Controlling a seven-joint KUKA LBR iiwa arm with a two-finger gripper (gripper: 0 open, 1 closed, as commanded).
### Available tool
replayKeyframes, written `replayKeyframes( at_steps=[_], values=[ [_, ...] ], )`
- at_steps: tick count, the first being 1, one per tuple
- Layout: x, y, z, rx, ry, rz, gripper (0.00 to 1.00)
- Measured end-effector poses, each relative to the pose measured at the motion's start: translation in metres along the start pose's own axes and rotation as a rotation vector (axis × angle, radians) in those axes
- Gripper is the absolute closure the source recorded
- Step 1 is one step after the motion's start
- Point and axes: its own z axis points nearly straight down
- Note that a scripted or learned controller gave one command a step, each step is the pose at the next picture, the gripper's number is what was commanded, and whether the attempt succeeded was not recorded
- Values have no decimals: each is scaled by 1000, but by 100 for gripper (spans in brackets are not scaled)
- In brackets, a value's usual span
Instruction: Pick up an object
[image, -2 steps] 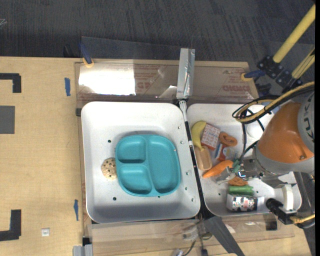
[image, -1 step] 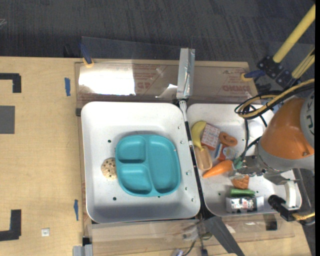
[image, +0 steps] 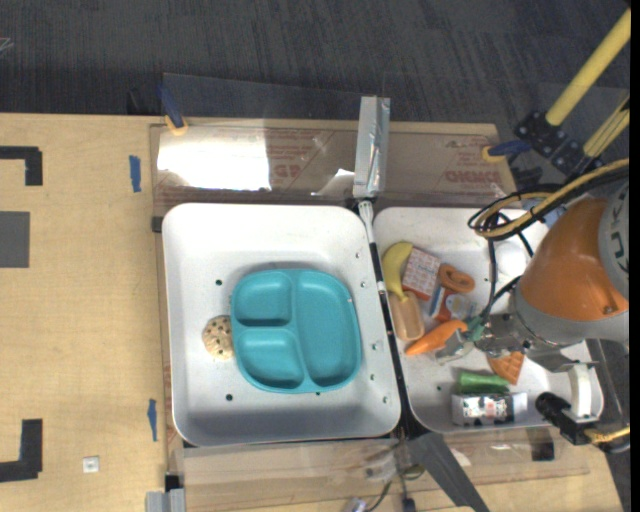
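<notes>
The right bin (image: 520, 262) holds a pile of toy food. A yellow banana (image: 397, 264) lies at its top left next to a pink box (image: 421, 272). A tan bun (image: 407, 318) lies below them. An orange carrot (image: 430, 340) sits in the middle. My gripper (image: 468, 335) is low in this bin, right at the carrot's right end and partly hidden by the wrist and cables. A green piece (image: 482, 382) and a white can (image: 487, 407) lie near the front. An orange wedge (image: 510, 366) sits under the wrist.
The left bin (image: 190, 300) holds a teal divided plate (image: 297, 328) with a cookie (image: 218, 337) beside its left edge. The orange-banded arm (image: 565, 270) covers the right bin's right side. Cables loop above it. A metal divider (image: 370, 150) stands behind the bins.
</notes>
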Motion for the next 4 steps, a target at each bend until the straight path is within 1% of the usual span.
replayKeyframes(
  at_steps=[1, 2, 3, 4],
  values=[
    [37, 24, -84, 13, 10, -139, 0],
    [4, 81, 11, 0, 4, -129, 0],
    [6, 135, 18, 13, 9, -217, 0],
    [0, 153, 19, 14, 9, -203, 0]
  ],
)
